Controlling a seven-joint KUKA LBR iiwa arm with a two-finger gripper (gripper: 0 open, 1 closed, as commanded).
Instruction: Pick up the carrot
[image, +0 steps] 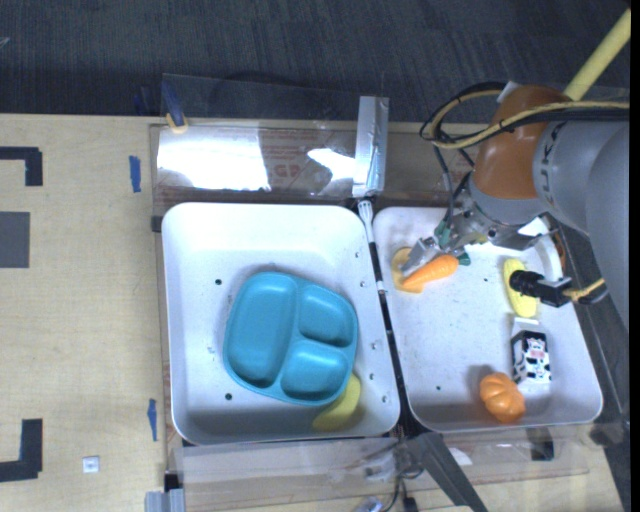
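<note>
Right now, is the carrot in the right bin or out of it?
In it. The carrot lies on the floor of the right bin, near its upper left corner, with the gripper at its thick end.

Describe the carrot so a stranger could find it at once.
Go to the right bin, then its upper left corner, just below the gripper. The carrot lies there: a tapered orange cone, unlike the rounder orange lump near the bottom edge.

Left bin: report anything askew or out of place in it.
The blue divided plate sits skewed in the left bin, rotated against the bin's walls, and its lower right corner rests over a yellow object that pokes out from beneath it. Nothing looks spilled or broken.
</note>
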